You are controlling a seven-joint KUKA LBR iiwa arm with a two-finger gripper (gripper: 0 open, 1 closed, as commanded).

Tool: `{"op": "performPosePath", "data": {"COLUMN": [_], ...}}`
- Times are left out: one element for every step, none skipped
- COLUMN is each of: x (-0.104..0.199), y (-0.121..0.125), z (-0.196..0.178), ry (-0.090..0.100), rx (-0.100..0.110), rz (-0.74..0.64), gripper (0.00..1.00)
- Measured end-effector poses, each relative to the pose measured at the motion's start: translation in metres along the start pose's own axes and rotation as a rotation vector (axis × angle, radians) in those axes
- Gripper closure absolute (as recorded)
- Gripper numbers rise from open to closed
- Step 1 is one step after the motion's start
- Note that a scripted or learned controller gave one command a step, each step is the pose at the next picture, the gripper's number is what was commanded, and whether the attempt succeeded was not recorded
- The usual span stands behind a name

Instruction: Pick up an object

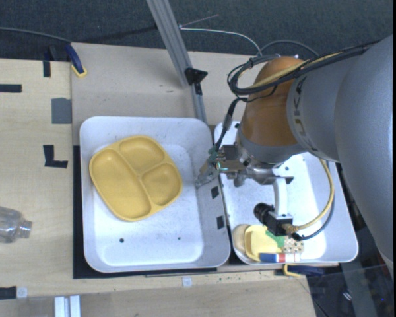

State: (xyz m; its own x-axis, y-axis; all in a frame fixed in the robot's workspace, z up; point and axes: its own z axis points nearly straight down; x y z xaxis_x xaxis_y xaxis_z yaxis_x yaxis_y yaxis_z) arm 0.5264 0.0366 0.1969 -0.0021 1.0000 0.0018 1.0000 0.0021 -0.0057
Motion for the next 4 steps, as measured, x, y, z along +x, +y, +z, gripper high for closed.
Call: {"op": "performPosePath", "data": {"x": [0.001,0.001,0.001,-0.001], "y": [0.000,0.000,0.000,-0.004], "z": [-0.009,-0.009,-0.018,0.010], "ry": [0.001,0.001,0.003,-0.003], "rx": [0.002,0.002,0.004,0.000], "rz": [-0.001,-0.001,-0.002,0.002], "gripper": [1.00,0.00,1.00,1.00]}}
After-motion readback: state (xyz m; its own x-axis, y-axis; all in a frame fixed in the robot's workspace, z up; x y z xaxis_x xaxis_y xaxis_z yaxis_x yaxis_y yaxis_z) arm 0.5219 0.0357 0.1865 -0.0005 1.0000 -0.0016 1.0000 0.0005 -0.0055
